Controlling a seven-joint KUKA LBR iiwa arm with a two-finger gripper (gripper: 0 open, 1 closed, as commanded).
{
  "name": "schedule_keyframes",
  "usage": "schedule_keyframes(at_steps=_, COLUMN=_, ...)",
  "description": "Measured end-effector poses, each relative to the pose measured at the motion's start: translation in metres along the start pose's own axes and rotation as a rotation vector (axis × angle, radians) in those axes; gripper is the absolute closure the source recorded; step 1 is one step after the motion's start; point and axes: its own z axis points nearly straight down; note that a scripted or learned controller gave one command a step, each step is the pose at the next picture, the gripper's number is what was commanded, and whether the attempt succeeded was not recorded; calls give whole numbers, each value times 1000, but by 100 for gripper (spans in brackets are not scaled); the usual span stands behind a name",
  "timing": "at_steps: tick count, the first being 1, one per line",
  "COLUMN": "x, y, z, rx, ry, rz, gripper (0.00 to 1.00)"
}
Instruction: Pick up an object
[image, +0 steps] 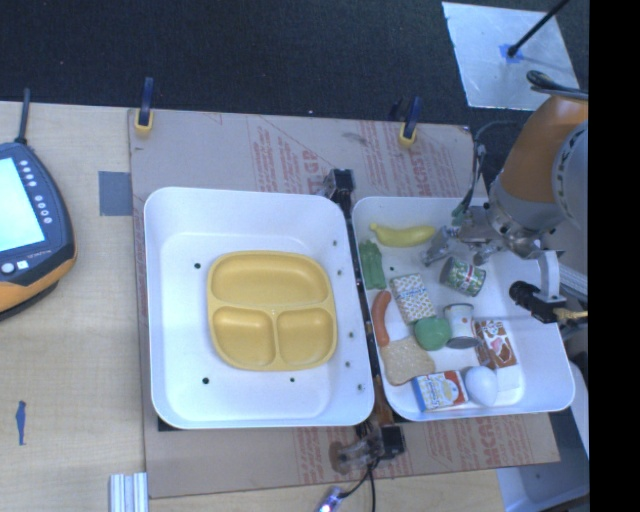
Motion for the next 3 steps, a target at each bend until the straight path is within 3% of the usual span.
schedule_keyframes(at_steps=2, x=-3, y=-56, z=1, rx=3, ry=-1, rz=-2, gripper=0)
schedule_keyframes(at_steps=3, x=-4, y=-55, z=-11, rx=2, ry=-2, rz=-5, gripper=100)
